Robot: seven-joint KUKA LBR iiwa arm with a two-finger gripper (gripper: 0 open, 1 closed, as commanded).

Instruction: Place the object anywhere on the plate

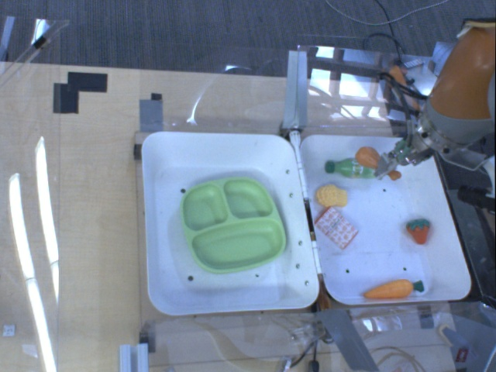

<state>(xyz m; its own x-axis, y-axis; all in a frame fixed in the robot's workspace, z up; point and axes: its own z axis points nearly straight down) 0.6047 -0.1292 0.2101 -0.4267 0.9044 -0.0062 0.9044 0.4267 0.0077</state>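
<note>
glossy three-welled green plate [232, 225]

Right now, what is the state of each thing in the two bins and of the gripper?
green plate: in left bin, nothing on it.
green bottle: lying on its side, right bin.
carrot: lying flat near the front wall.
strawberry: resting alone.
gripper: low beside the bottle's end; grip unclear.
</note>
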